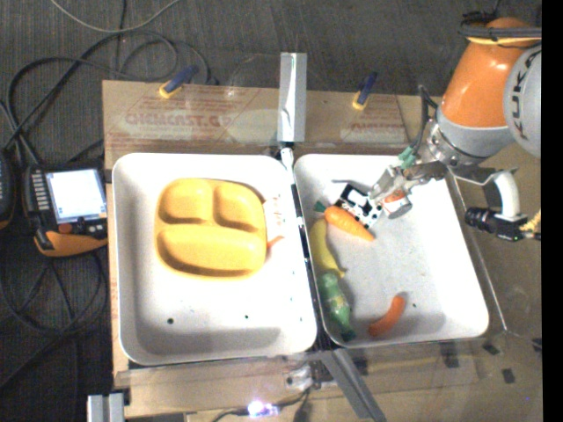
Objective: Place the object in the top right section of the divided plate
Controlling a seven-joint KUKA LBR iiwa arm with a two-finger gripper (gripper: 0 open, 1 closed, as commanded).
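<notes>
Orange plastic carrot [349, 223] lies in right white bin [457, 275], gripper [362, 204] poised just above it, jaw state not discernible; carrot is best grasped mid-body before transfer to yellow divided plate [211, 228] in left white bin [141, 315].

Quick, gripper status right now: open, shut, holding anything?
Gripper: over the right bin, right at the carrot; whether it grips the carrot cannot be told.

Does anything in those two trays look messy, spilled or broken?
Nothing stands out. The yellow plate sits flat in the left tray; a carrot, banana and other toy food lie loose in the right tray.
</notes>
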